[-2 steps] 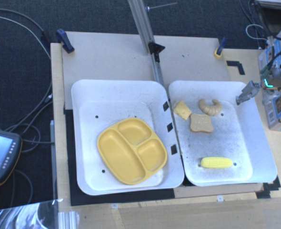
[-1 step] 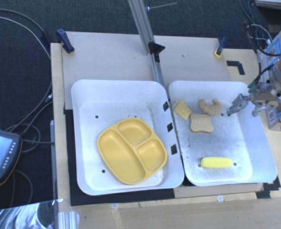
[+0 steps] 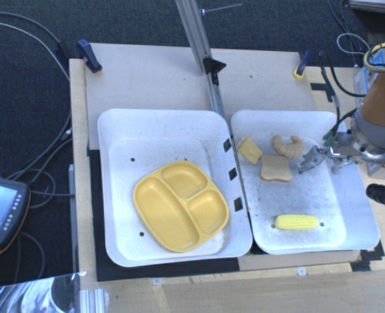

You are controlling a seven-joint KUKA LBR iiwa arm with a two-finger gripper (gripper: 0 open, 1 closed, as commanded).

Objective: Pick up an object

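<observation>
Four food items lie beside the end effector.

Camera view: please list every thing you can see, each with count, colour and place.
Shallow plastic bins: two, white, side by side on the bench.
Three-compartment plastic plate: one, yellow, in the left bin.
Toy corn cob: one, yellow, right bin, near edge.
Toy bread slice: one, tan, right bin.
Cheese-like wedge: one, yellow, right bin, by the divider.
Knobbly ginger-like piece: one, beige, right bin, far side.
Gripper: one, grey metal, beside the bread slice.
</observation>
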